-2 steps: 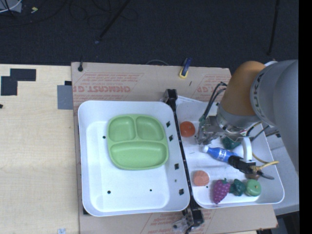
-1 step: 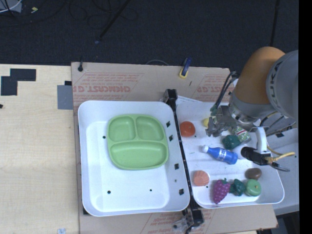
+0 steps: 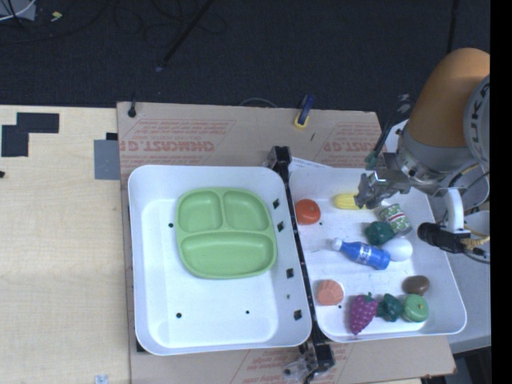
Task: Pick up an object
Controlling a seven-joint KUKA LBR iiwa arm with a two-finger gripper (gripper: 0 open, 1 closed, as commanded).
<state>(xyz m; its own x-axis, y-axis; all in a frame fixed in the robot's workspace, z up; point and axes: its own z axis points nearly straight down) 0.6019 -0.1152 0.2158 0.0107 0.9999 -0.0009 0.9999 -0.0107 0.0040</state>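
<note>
Hovering: gripper, jaw state impossible to tell, beside yellow toy in right bin. Risk: nudging toy away, closing on nothing; crowded neighbours, can.

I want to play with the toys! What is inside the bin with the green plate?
Just the green plate, with three sections, sitting on the left bin. Whatever might lie under the plate is covered. The toys, like the blue bottle and purple grapes, are in the right bin.

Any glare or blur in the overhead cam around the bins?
Camera view: lighting even, shadows soft; mild sheen on the left bin beside the green plate; small toys in the right bin look soft; the claw reads dark and indistinct; background above the bench is dim.
</note>
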